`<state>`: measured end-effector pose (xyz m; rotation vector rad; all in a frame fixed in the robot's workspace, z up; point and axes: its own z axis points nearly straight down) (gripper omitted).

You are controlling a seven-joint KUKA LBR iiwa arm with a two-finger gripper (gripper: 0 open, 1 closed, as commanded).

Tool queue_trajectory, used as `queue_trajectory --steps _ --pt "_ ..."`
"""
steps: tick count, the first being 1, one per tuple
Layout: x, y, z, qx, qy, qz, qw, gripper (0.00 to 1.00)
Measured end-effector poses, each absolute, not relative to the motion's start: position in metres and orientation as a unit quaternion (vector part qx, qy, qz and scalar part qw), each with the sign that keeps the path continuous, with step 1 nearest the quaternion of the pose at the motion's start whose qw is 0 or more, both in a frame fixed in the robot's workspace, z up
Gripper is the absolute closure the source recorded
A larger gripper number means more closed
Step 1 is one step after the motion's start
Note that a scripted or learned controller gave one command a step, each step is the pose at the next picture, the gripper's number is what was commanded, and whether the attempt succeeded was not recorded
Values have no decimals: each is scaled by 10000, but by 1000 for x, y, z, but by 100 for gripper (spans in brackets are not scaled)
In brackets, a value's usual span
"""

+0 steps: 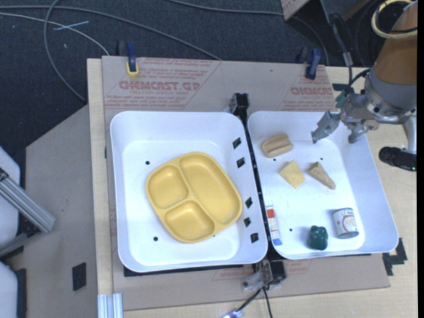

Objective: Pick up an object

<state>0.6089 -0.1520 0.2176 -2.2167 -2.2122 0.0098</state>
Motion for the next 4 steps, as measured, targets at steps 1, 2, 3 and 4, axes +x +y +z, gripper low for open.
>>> queue_trajectory --steps 1,2,3,4 --pt "611 -152 223 -7071 -7072 1 6 0" --pt "609 -142 167 -7068 -7074 16 35 0" --pt "601 -140 105 -7072 -7070 21 41 0" --pt "605 -139 91 -7068 -7074 -37 -13 0"
